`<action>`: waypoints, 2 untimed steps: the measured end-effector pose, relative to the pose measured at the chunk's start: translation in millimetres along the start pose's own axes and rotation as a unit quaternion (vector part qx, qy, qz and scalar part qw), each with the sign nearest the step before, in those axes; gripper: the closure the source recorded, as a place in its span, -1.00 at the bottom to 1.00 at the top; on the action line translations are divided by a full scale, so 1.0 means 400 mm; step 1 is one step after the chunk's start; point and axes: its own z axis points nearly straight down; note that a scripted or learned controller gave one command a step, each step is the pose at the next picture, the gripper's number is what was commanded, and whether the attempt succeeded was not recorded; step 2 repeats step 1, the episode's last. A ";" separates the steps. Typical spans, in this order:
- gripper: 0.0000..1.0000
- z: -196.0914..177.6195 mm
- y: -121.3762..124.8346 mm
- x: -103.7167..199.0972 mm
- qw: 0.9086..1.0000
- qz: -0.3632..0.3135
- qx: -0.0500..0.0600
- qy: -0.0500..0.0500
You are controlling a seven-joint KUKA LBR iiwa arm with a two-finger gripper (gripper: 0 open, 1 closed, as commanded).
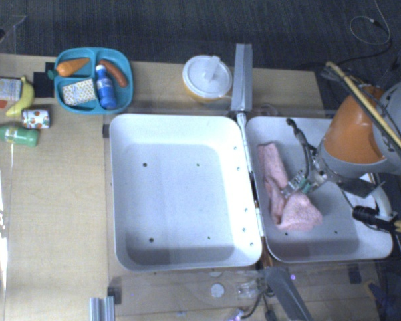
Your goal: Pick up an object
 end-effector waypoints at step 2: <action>1.00 -0.207 -0.051 0.146 0.999 0.035 0.010 0.006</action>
